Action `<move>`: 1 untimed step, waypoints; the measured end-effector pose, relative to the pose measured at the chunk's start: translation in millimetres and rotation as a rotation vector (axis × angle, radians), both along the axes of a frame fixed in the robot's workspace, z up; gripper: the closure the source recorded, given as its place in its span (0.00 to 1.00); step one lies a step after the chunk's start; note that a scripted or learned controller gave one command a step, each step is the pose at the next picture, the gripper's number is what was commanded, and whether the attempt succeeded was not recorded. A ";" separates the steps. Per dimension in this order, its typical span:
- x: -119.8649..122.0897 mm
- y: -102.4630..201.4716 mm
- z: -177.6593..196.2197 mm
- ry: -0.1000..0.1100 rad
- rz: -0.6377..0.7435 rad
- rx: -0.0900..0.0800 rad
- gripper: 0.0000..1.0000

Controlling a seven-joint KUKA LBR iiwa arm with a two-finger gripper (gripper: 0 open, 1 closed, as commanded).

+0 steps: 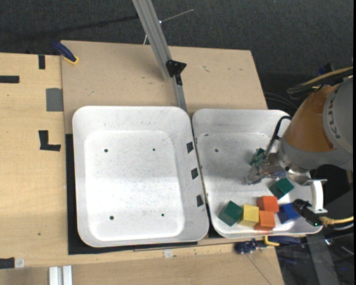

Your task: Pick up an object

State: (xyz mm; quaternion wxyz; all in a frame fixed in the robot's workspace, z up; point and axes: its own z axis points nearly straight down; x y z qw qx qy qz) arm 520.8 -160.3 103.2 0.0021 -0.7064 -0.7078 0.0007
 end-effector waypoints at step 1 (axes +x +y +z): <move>-1.5 -0.6 62.3 -0.008 -0.001 -0.003 1.00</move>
